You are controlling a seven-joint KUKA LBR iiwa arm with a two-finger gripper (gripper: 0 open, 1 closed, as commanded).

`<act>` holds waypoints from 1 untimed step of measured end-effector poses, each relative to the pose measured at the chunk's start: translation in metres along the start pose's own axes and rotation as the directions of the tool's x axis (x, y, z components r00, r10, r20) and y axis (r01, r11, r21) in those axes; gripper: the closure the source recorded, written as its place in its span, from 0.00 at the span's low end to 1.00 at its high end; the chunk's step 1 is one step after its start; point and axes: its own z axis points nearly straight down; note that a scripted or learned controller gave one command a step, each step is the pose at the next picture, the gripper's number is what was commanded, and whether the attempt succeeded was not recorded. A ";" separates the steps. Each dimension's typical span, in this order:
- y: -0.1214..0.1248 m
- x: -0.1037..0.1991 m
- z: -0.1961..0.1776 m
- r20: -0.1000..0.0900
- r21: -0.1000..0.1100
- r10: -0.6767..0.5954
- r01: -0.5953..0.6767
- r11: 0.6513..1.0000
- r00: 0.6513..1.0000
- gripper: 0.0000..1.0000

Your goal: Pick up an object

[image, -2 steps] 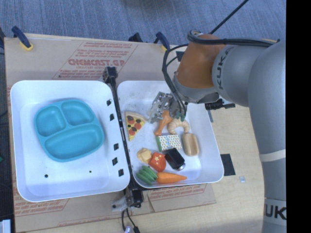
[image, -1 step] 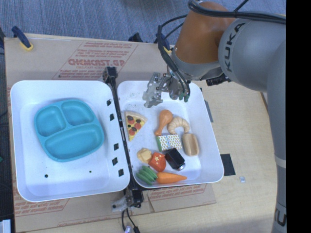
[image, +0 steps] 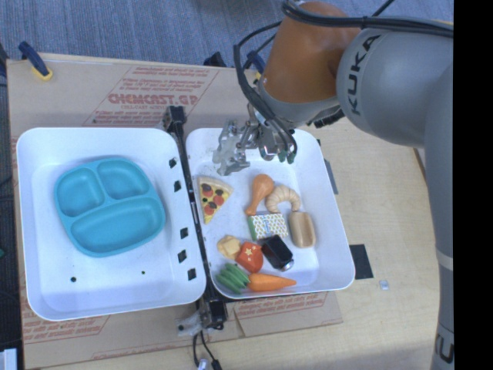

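Note:
My gripper hangs over the far left part of the right bin, just above bare white floor, and nothing shows in it. A pizza slice lies just in front of it. Further right are an orange drumstick, a croissant and a hot dog bun. Near the front lie a green-and-white box, a black block, a red tomato, a yellow piece, a green vegetable and a carrot.
The left bin holds a blue divided plate. A black hinged divider runs between the two bins. Brown cardboard lies under the bins at the back. The grey arm with its orange band reaches in from the upper right.

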 end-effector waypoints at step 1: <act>0.017 0.009 -0.021 0.004 0.002 -0.332 0.332 0.943 0.943 1.00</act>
